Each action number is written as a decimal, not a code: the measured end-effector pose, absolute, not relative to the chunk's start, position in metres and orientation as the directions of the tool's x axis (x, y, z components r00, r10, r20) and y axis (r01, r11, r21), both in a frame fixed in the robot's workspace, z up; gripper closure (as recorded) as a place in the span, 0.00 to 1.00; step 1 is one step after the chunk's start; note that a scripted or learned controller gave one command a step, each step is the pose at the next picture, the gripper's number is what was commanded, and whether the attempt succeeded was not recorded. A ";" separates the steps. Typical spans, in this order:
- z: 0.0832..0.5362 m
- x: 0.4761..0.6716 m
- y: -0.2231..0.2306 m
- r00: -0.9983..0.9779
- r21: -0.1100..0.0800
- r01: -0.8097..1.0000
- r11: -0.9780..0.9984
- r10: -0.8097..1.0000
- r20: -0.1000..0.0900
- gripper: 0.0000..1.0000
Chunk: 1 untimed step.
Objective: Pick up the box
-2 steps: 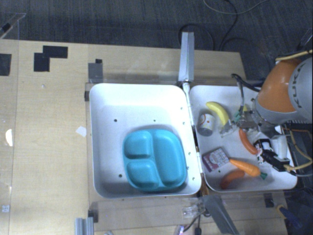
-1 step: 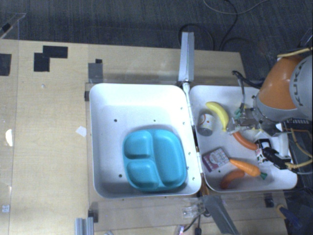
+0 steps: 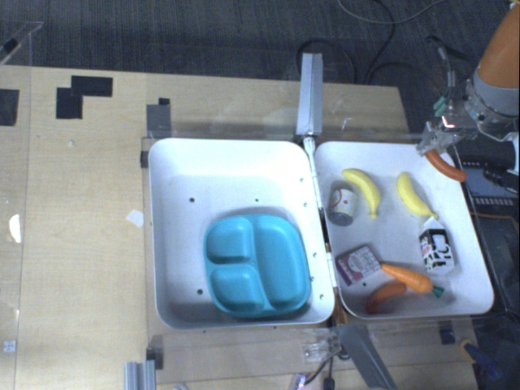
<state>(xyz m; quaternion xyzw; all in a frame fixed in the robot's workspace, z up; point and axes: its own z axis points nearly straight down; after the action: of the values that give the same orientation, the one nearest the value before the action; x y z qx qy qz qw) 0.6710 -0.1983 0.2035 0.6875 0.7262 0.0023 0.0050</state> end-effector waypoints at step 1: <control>0.225 0.670 -0.139 0.083 0.008 0.997 -0.083 0.997 -0.001 1.00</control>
<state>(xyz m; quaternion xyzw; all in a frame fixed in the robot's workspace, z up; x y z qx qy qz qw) 0.6704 -0.1394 0.2249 0.7359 0.6771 0.0021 0.0032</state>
